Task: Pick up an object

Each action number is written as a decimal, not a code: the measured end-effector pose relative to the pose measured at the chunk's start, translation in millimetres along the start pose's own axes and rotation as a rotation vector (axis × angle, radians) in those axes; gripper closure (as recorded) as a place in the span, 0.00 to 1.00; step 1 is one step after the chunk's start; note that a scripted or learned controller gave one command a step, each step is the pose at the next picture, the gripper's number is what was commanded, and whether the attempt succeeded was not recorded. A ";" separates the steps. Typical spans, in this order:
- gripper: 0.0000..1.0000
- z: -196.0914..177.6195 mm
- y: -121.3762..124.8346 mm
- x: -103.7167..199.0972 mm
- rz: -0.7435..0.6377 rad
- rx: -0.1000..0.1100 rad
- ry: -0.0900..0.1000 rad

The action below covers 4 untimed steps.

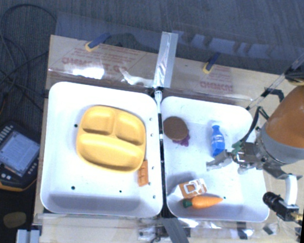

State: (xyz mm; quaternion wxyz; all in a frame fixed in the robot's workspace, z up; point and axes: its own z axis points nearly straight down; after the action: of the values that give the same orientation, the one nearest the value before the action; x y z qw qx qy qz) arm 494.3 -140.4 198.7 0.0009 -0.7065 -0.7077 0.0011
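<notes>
The gripper (220, 158) hangs over the right bin (235, 113), its fingers spread apart with nothing between them, pointing toward the middle of the bin from the right side. Just above it lies a small blue bottle (217, 139), close to the fingertips but not touching as far as one can see. Behind the gripper rises the arm (289, 121), orange band and grey wrist, coming in over the bin's right wall. Lower in the same bin, an orange carrot (205, 202) lies on its side near the front wall, and a small orange-and-white carton (191, 188) sits just above it, touching or nearly so. Up at the left of this bin rests a brown round cookie (175, 127) with something purple at its lower edge. Across the divider, the left bin (58, 189) holds a yellow divided plate (111, 138), with a small orange piece (143, 173) beside its lower right corner. Both bins sit on the table (61, 57).
</notes>
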 end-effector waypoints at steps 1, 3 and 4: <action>0.00 70.9 68.5 18.9 0.057 0.001 0.001; 0.00 107.4 142.6 -70.6 -0.131 -0.009 0.013; 0.00 108.6 149.8 -55.2 0.001 -0.011 -0.001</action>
State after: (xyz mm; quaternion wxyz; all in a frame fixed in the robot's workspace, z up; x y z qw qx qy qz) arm 643.8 -195.4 89.6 -0.0033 -0.7069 -0.7073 -0.0026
